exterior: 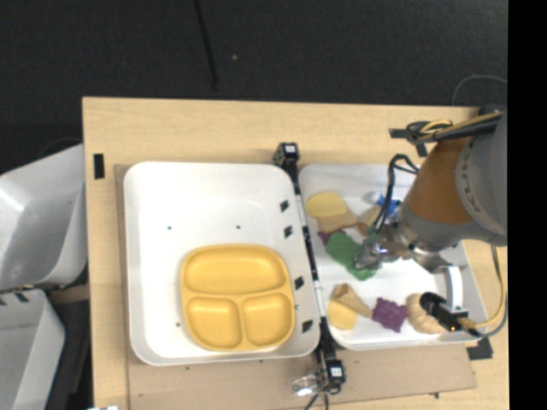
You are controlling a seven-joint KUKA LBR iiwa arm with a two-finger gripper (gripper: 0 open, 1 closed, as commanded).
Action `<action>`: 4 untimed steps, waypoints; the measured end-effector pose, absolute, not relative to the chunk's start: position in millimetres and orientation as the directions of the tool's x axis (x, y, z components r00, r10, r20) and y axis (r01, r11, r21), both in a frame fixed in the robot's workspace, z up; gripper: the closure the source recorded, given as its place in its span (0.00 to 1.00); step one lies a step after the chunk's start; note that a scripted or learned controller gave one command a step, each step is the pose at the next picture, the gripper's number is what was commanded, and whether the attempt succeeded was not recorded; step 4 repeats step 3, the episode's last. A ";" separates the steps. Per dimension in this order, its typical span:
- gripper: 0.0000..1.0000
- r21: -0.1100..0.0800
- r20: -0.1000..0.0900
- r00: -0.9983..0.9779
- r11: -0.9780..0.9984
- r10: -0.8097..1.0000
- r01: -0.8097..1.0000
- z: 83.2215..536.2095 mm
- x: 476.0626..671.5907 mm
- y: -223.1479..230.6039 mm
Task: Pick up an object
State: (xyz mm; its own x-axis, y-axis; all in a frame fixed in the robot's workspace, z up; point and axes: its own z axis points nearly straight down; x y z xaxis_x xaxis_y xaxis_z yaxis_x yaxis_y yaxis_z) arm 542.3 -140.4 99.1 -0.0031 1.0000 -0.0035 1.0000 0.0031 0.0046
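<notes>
Green toy (344, 251) lies in the right bin (444, 178), near that bin's left-centre — an irregular flattish lump w/ its long axis running diagonally, upper-left to lower-right, lower end tucked under the gripper (373, 254). Gripper sits right on that lower-right end, touching or just above it; can't tell whether it's open or shut, and the toy isn't visibly clamped. Arm (444, 190) comes in from the right, orange band above the wrist, blue cable alongside.

Other stuff in the right bin: yellow rounded piece (326, 205) above the green toy, tan piece (342, 223) just beside it, yellow-and-tan cone shape (344, 307) toward the bottom-left, purple toy (390, 314) next to that, beige ridged item (420, 313) at bottom right.

Left bin (162, 195) holds a yellow three-compartment tray (235, 297) — one wide section on top, two smaller ones below, sitting in the lower half.

Both bins rest on a light wood bench (214, 131), black clips along the divide. Dark floor behind; white-grey surface at far left edge.
</notes>
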 end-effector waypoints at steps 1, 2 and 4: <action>1.00 0.012 0.004 -0.012 0.011 1.000 1.000 207.5 533.7 -45.2; 1.00 0.011 0.004 -0.013 0.013 1.000 1.000 289.3 549.5 41.6; 1.00 0.018 0.003 -0.004 0.004 1.000 1.000 431.8 518.8 42.4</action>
